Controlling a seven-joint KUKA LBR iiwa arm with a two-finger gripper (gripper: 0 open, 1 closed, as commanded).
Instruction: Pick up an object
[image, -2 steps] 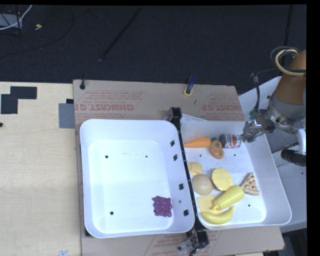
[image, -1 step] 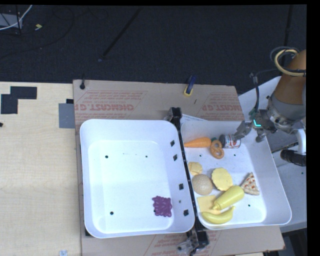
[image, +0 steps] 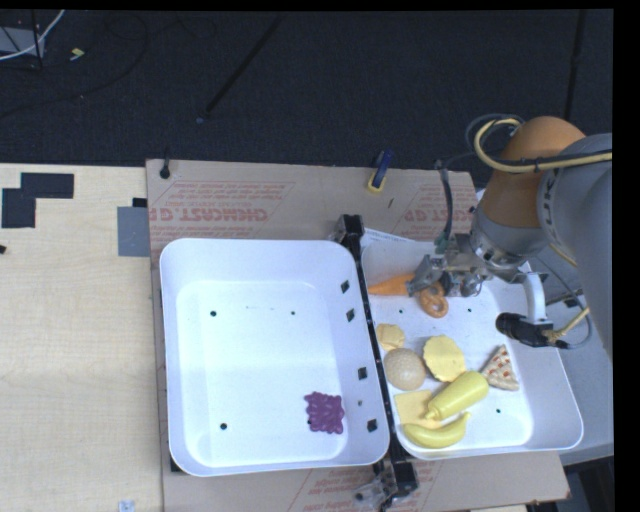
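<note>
My gripper (image: 438, 282) hangs over the far part of the right bin (image: 560, 400), reaching in from the right. Directly under its tip lies a small orange ring-shaped piece (image: 434, 302), touching or nearly touching it. An orange carrot (image: 389, 287) lies just to its left, against the bin's left wall. Nearer the front are a beige round piece (image: 405, 369), a yellow disc (image: 444, 357), a pizza slice (image: 502, 368), a yellow bottle (image: 460, 393) and a banana (image: 437, 433).
The left bin (image: 200, 300) holds a purple bunch of grapes (image: 324, 411) near its front right corner. A black divider (image: 362, 320) separates the bins. A cable and black fitting (image: 530, 330) hang beside the arm on the right.
</note>
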